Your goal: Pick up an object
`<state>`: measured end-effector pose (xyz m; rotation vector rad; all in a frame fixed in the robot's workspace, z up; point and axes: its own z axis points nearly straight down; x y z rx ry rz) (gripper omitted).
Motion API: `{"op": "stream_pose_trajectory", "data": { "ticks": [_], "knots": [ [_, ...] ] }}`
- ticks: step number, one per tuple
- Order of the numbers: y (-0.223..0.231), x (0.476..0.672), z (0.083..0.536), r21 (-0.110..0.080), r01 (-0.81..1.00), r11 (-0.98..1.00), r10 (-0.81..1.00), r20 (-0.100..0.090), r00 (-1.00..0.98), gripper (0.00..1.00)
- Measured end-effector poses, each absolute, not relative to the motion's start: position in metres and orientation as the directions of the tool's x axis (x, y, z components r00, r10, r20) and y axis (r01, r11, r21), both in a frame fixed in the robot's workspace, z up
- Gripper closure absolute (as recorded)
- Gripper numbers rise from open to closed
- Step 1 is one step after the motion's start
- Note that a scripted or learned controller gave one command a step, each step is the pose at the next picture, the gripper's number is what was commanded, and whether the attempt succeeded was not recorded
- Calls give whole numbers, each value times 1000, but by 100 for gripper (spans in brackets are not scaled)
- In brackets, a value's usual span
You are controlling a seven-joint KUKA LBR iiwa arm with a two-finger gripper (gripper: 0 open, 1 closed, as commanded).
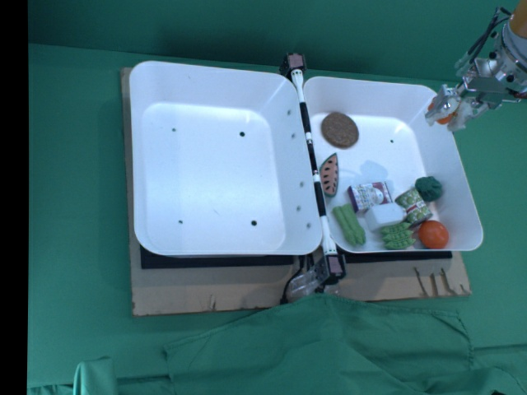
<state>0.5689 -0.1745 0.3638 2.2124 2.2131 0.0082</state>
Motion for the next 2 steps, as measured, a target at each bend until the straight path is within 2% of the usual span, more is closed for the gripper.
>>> {"op": "stream_pose_trajectory", "data": {
  "ticks": [1,2],
  "knots": [
    [-175,543,442,15,1000,-3,1000,-5,3,100],
    [-182,534,395,-1,1000,-8,1000,-2,8,100]
  ]
}}
